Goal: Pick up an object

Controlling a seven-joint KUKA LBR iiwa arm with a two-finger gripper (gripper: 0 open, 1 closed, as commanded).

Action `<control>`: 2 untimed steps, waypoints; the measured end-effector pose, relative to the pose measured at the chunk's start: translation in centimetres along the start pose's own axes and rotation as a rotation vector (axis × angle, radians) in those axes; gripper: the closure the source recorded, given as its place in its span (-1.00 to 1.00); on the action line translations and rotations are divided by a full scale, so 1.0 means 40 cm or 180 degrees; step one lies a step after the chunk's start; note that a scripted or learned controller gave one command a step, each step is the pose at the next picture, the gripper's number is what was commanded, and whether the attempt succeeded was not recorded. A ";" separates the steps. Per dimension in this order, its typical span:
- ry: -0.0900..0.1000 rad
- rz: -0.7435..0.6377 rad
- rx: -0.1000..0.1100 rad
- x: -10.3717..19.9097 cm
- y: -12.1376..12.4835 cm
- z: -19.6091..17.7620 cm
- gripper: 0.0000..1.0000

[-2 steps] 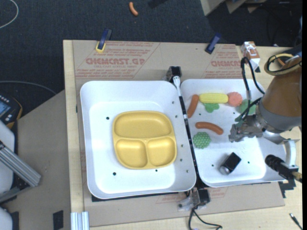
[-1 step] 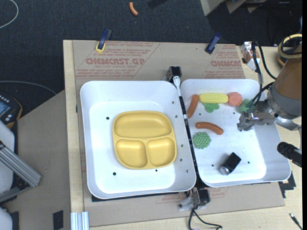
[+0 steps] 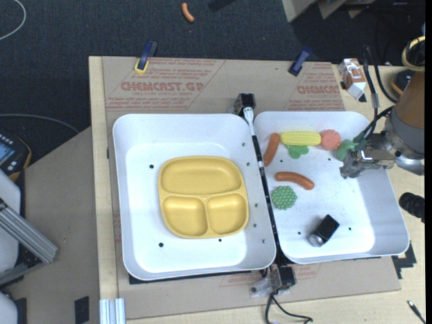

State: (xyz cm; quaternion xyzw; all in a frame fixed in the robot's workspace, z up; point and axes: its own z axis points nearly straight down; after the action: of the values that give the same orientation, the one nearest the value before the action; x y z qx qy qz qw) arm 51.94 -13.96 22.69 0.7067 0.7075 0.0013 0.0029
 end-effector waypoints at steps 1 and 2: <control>0.0019 -0.0018 0.0025 0.155 -0.013 -0.003 1.00; 0.0011 -0.0005 0.0025 0.198 0.018 0.028 1.00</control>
State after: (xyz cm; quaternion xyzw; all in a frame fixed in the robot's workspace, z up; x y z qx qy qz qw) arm 52.67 -6.06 21.57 0.7062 0.7080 -0.0003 -0.0011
